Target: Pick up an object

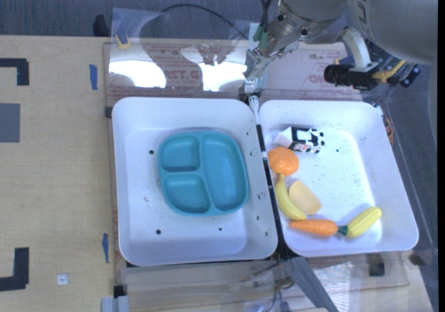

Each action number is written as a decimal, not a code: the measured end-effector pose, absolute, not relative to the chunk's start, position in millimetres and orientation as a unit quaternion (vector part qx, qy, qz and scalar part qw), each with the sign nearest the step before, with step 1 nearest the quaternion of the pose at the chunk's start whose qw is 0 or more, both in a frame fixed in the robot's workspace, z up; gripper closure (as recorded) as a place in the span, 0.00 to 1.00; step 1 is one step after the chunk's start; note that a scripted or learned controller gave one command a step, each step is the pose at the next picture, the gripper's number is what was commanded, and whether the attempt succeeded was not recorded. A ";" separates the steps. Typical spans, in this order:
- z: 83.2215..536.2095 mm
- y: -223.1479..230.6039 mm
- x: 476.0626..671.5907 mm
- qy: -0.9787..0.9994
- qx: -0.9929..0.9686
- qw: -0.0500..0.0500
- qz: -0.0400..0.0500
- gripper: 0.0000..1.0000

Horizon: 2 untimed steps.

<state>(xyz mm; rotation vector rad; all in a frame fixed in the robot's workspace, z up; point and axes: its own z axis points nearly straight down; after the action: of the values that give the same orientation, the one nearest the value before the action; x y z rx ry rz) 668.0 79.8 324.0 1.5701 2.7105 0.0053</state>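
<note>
Carrot [314,227], corn [363,221] and banana [286,202] lie untouched in the right bin [400,185]; gripper [253,80] hangs above the far rim, jaw state I cannot tell; picking seems wholly ahead.

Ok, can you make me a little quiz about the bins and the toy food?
1. True or false: the blue divided plate sits in the left bin.
2. Which toy lies between the banana and the corn in the right bin? A carrot, B grape, C spoon.
3. Fill in: the gripper is above the ____ edge of the bins.

Key: 1 true. 2 A. 3 far.
</note>
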 end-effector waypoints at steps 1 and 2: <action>322.6 82.8 667.5 0.866 0.499 0.003 0.002 0.00; 177.4 0.2 663.8 0.865 0.502 -0.004 -0.004 0.00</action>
<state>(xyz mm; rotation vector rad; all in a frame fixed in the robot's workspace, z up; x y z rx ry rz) 663.8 0.2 177.4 1.5803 2.7253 -0.0139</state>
